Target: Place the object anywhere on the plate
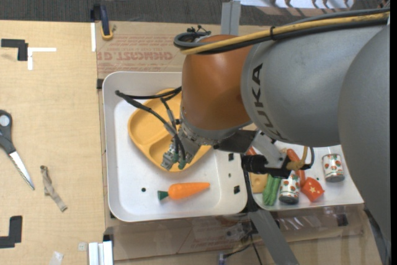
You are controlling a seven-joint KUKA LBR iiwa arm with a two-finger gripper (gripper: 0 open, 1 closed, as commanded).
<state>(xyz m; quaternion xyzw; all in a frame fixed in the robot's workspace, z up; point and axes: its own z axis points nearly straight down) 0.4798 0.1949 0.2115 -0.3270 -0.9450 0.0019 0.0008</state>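
The gripper (175,157) is being held low over the near edge of the yellow plate (147,128) in the left bin (124,195); whether anything is being gripped cannot be told. The carrot (186,190) is lying on the bin floor near its front edge, just off the plate, so the placing is judged as not yet done

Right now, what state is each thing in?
Gripper: low over the plate's near edge, fingers unclear.
Plate: yellow, flat in the left bin.
Carrot: lying in that bin, off the plate.
Cans: upright in the right bin.
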